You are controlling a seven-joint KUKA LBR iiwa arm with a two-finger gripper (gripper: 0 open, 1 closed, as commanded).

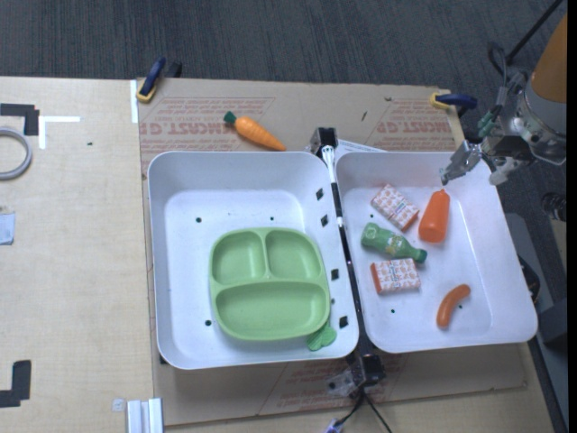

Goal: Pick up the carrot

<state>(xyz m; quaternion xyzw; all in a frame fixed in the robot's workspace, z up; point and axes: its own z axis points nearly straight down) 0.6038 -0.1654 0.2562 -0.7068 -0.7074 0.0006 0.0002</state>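
The carrot (pixel 255 132), orange with a green top, lies on the cardboard behind the left bin (pixel 171 242), outside both bins. My gripper (pixel 472 170) hangs over the far right corner of the right bin (pixel 505 242), well to the right of the carrot. Its fingers stand open with nothing between them. An orange bottle-like item (pixel 434 216) lies just below the gripper.
The left bin holds a green divided plate (pixel 269 283) and a small green piece (pixel 321 337). In the right bin lie two red-and-white packets (pixel 395 207) (pixel 395 277), a green bottle (pixel 392 242) and a sausage (pixel 453 305). Clamps (pixel 151 78) (pixel 453 101) hold the cardboard.
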